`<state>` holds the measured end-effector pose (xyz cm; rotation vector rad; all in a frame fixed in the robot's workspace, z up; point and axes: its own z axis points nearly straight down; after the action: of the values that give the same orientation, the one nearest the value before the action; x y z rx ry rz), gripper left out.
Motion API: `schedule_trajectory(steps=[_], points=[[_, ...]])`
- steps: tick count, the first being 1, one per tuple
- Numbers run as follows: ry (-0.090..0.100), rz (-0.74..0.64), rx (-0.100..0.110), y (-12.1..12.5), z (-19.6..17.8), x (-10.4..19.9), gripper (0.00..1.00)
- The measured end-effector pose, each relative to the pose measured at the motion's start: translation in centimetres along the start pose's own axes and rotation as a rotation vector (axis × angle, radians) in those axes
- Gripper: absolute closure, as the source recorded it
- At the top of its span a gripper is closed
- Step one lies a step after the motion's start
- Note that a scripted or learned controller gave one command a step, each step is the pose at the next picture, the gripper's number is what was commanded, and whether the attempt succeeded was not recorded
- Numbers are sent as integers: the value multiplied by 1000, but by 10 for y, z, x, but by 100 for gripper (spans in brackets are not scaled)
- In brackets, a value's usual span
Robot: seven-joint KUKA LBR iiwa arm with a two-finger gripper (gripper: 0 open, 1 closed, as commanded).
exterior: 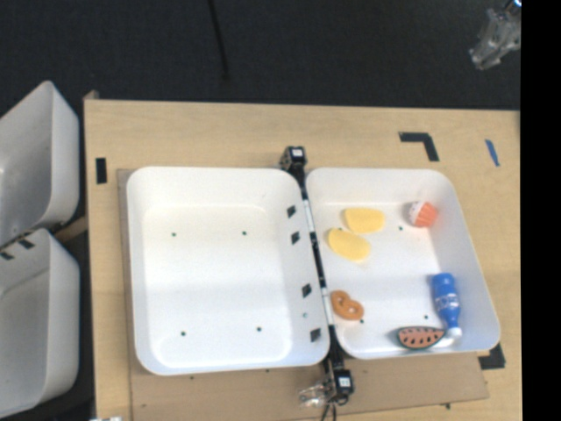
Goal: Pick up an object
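Observation:
The right bin [456,202] holds several small objects. Two yellow pieces lie near its middle, one [363,220] above the other [349,245]. A small orange and white piece [422,214] sits at the upper right. A brown pretzel [346,306] rests by the bin's left wall. A blue bottle [444,300] lies along the right side, and a watermelon slice [420,337] lies at the front edge. My gripper [496,35] hangs far off at the top right, over the dark floor beyond the bench, blurred and well away from every object.
The left bin [145,235] sits beside the right one, joined by a black clipped divider [308,253]. White containers [31,235] stand off the bench at the left. Black and blue tape marks [421,143] lie on the wooden bench behind the right bin.

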<state>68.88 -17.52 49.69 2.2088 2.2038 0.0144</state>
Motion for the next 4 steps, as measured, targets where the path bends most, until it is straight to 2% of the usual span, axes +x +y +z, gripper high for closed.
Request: schedule_trajectory(steps=[1, 2, 3, 4], points=[[11, 0, 36, -63, 131, 14, 100], [1, 0, 4, -83, -42, -16, 100], [5, 1, 18, -116, -58, -57, 100], [12, 0, 35, -162, 134, -52, 100]])
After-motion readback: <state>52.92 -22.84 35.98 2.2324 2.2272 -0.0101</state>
